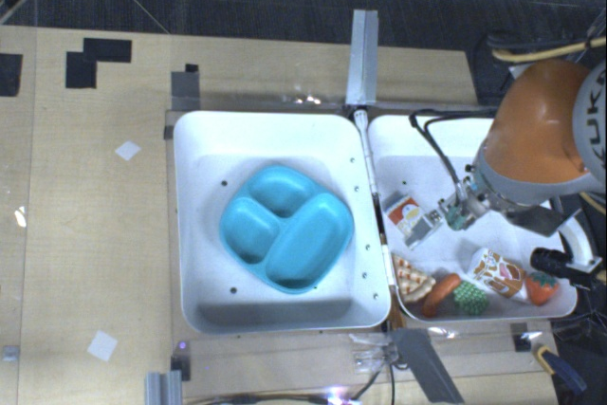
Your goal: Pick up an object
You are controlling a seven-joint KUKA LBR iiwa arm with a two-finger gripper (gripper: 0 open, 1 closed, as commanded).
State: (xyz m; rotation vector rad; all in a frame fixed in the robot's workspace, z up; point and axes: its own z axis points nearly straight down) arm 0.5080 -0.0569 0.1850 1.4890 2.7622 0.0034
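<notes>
My tool (453, 211) hangs low over the right bin (417, 139), just beside a small red-and-white packet (406, 215); whether its tips are parted or closed I cannot tell, since they are small and blurred. My orange-banded arm (536, 123) covers the bin's right side. Along the near wall lie a waffle-patterned piece (412, 278), an orange sausage-like item (442, 291), a green knobbly object (470, 297), a printed carton (499, 274) and an orange piece (542, 288) half hidden by cabling. The left bin (204, 232) holds a blue divided plate (285, 227) on the pale worktop (85, 232).
</notes>
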